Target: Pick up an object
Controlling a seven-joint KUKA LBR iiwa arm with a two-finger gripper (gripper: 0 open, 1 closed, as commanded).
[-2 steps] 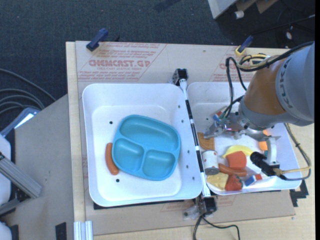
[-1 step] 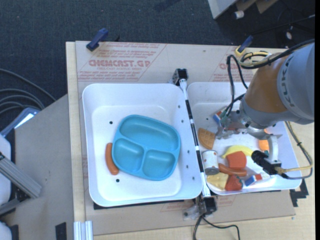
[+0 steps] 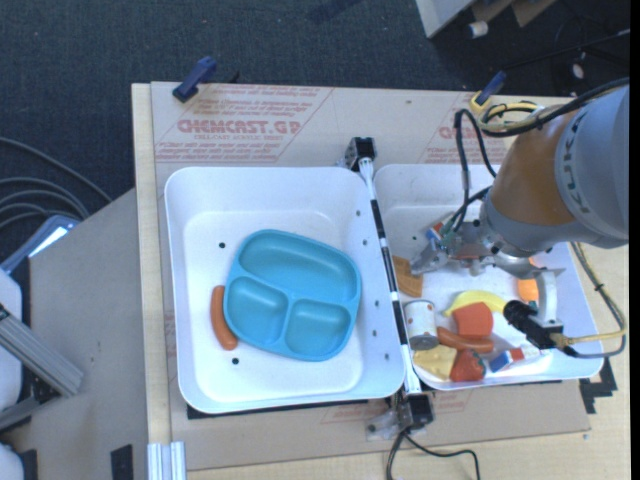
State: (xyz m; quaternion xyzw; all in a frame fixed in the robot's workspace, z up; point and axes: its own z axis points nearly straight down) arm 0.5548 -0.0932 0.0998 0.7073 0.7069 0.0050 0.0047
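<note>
Camera view: grey arm with orange band (image 3: 545,183) reaches in from the right, over the right shallow white bin (image 3: 400,193). Gripper (image 3: 455,253) sits low in that bin's upper-left part; can't tell its state, wrist and cabling block it.

Right bin clutter, front half: orange block (image 3: 473,320), yellow curved piece (image 3: 478,299), red sausage-shaped piece (image 3: 462,341), small white cylinder (image 3: 419,319), tan wedge (image 3: 409,285) by the divider. All near the gripper, none seen held.

Left shallow white bin (image 3: 190,268): blue three-compartment plastic tray (image 3: 292,294) centred, orange sausage-shaped toy (image 3: 223,318) touching its left edge.
</note>
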